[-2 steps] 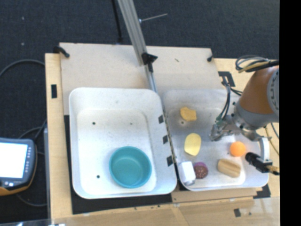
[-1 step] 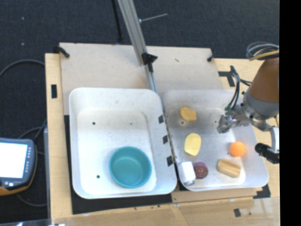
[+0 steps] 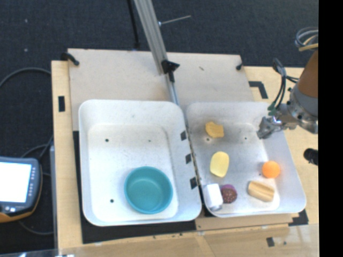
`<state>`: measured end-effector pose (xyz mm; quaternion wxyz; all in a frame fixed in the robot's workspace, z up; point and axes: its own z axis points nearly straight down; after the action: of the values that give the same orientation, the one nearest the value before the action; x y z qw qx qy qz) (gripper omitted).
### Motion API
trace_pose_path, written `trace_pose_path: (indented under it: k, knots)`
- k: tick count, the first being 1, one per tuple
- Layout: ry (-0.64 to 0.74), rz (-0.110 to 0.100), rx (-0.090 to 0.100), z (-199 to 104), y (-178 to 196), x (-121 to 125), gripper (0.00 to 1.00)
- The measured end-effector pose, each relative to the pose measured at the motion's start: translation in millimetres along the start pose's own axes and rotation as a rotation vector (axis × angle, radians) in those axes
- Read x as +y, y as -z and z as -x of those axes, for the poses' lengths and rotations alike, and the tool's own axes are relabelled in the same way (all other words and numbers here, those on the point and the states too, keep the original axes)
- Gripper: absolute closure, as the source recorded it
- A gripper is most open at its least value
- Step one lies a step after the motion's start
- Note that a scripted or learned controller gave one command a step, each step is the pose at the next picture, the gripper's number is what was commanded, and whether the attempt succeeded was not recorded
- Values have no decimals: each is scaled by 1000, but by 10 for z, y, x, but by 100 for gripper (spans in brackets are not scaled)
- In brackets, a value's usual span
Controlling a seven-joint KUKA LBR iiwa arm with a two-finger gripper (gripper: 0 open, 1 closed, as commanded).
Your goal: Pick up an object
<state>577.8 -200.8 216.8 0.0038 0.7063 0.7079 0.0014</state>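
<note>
Looking at this, the gripper (image 3: 266, 127) sits over the far right edge of the right bin (image 3: 244, 114), and honestly I can't tell its state, though nothing looks to be held. Candidates are all in that bin: an orange ball (image 3: 271, 169) just near of it, a wooden block (image 3: 261, 190) at the near right, two yellow pieces (image 3: 219, 164) toward the middle, and a dark ball (image 3: 229, 194) touching a white block (image 3: 213, 195) by the near left wall. My worry: the ball could roll away when nudged, and the crowded pair might get grabbed together or wedge against the wall. The teal bowl (image 3: 148, 189) is alone in the left bin (image 3: 96, 114).
</note>
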Motion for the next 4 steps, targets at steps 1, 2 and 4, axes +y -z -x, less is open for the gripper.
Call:
trace_pose_path:
  k: [1,2,4]
  knots:
    - [1,-4,2,15,162,8,100]
    - [4,-6,3,-504,91,-32,100]
    - [4,-7,5,-1549,47,-8,100]
